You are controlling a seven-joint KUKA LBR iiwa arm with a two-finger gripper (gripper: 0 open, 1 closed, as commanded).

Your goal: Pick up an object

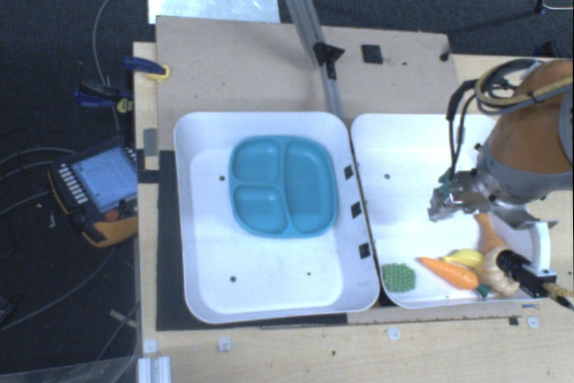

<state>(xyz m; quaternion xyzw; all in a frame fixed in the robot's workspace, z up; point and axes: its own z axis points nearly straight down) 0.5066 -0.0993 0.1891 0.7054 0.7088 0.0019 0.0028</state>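
Right bin [395, 166] holds one carrot [448, 272], one banana [465, 258] and one green lump [399, 276] along its near edge. Gripper [446, 204] hovers just above the carrot; finger state: can't tell. One blue tray [283, 186] sits left of that bin.

A brown bench [269, 58] carried two shallow white bins, touching side by side. The left bin [206, 282] sat just beside the right bin [395, 157]. A small black square [372, 55] lay on the bare board beyond the right bin (well apart from it), near the bench's far edge.
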